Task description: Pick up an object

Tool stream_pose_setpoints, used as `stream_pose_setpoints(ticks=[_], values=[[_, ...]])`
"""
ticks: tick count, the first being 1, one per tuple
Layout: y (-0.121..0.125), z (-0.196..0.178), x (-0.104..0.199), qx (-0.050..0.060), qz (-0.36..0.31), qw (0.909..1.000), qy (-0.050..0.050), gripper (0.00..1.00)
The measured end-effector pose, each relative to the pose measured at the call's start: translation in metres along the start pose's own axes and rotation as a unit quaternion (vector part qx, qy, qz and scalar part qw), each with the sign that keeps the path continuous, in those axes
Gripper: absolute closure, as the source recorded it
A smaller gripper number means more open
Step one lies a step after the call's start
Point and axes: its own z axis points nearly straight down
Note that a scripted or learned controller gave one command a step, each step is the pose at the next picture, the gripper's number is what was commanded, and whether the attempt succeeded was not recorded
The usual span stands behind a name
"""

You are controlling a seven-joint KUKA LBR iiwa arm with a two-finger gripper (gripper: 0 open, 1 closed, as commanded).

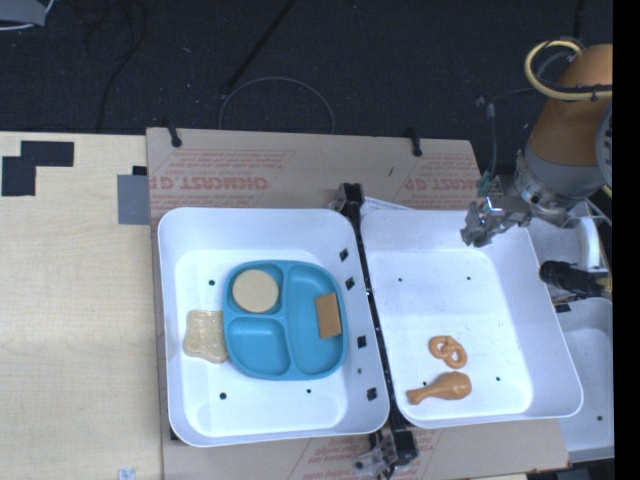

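My gripper [480,226] hangs over the far right corner of the right bin [520,268], with nothing visible between its fingers. A brown pretzel [448,349] and a tan drumstick [442,389] lie near that bin's front, well below the gripper. In the left bin [190,248] sits a blue divided tray [262,350]. The tray holds a round tan cracker [254,290] and a brown rectangular piece [328,316]. A pale bread-like piece [205,335] lies against the tray's left edge.
A black divider [360,298] runs between the two bins. Cardboard [300,168] lies under the bins, with a wooden bench top [70,308] to the left. Cables and dark floor lie behind.
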Motion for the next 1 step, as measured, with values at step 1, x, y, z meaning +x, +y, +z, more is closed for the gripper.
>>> stream_pose_setpoints(ticks=[1], values=[[0.0005, -0.0368, -0.0011, 0.001, -0.002, 1.0, 0.001, 1.0]])
